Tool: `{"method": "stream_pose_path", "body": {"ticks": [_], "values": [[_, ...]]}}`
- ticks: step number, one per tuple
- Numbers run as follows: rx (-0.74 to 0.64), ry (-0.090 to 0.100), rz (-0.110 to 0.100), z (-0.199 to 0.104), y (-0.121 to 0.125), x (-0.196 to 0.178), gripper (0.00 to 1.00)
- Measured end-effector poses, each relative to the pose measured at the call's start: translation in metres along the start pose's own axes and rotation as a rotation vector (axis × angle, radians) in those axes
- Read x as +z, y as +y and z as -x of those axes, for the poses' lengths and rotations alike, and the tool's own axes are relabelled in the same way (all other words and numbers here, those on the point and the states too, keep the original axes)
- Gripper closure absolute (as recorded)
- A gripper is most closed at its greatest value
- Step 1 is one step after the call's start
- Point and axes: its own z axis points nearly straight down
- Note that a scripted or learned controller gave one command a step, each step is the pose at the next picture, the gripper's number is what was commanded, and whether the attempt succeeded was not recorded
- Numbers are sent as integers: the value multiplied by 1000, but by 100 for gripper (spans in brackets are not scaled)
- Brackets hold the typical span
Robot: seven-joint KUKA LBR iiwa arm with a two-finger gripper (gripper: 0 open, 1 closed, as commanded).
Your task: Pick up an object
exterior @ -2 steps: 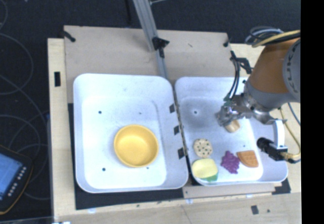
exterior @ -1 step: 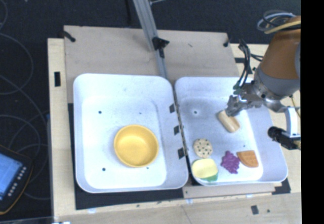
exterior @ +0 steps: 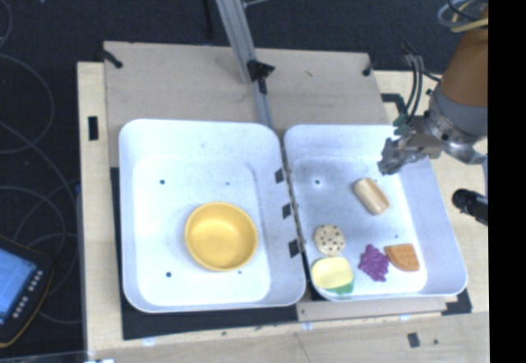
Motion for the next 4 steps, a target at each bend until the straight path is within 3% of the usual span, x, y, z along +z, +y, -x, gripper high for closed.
{"method": "stream_pose_path", "body": {"ticks": [2, 4], "values": [[-1, 2, -9, -99, 25, 25, 100], [-4, 4, -5, -210, 62, 34, 100]]}}
